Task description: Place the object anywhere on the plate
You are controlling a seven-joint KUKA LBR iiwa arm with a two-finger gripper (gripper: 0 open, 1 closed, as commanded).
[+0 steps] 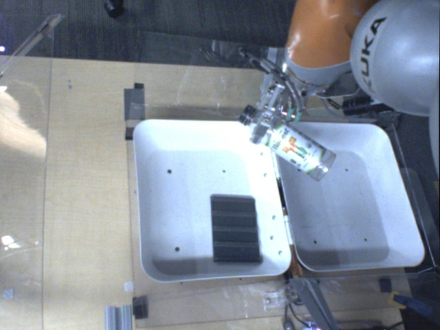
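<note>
Nearest us, at the bottom of the view, the front rims of 2 white bins sit side by side on a light wood bench [75,184], w/ some clear plastic bits and cables just below them. The left bin [165,205] holds a dark ribbed rectangular plate [235,228], lying flat toward its front-right part, long side running front to back. We count a few small dark dots on both bin floors. The right bin [364,218] has bare white floor w/ a soft shadow along its front wall. Above the seam between the bins, toward their back edge, the gripper [269,124] hangs from the grey arm [402,47], w/ the orange band [323,23] just above it. We see it clamped on a small bottle [299,151]: clear body, white label w/ green and orange-red print, tilted, one end up-left at the fingers, the other end slanting down-right over the right bin's back-left area. The bottle is well apart from the plate, which is in the other bin.
</note>
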